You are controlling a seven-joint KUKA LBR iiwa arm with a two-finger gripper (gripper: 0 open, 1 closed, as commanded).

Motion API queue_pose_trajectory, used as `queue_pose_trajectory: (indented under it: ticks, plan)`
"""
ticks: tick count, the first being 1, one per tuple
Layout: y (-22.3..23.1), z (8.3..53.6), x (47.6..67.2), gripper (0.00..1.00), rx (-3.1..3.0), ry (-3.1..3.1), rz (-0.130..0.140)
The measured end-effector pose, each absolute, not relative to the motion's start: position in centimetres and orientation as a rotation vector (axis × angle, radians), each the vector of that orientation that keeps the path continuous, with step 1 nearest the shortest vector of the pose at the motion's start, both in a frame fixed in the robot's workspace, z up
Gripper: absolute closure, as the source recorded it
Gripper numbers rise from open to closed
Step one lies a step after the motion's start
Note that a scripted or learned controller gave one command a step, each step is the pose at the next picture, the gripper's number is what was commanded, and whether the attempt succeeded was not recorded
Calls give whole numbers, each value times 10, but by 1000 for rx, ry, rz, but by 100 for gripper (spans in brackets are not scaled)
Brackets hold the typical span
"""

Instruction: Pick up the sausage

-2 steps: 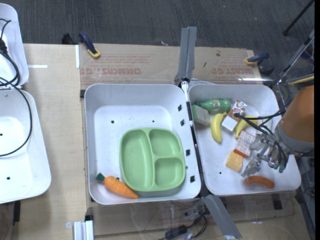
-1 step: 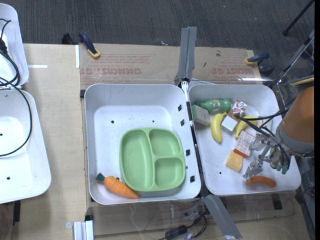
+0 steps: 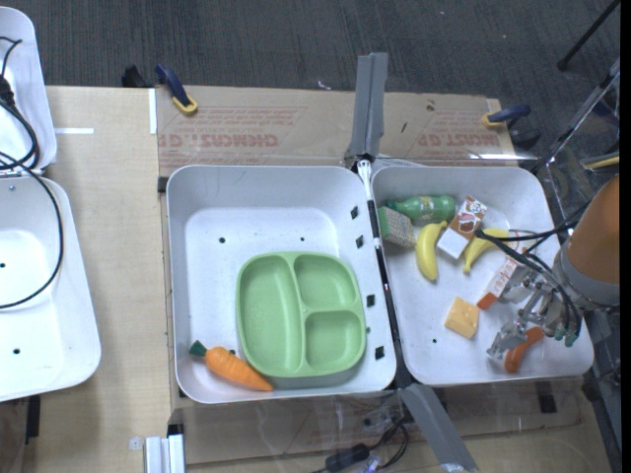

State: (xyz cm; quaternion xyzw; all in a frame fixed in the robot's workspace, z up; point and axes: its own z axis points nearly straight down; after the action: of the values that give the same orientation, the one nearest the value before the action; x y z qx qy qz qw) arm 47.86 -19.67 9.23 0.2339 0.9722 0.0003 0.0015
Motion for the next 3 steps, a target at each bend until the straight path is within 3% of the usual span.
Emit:
queue_pose_trajectory:
  ticks: [1,2,3]
  plan:
    - [-196,102,480,100,737,3047,3]
    - [-196,102,480,0,737,3047,3]
    - [-221,92,478,0,732,3052,1]
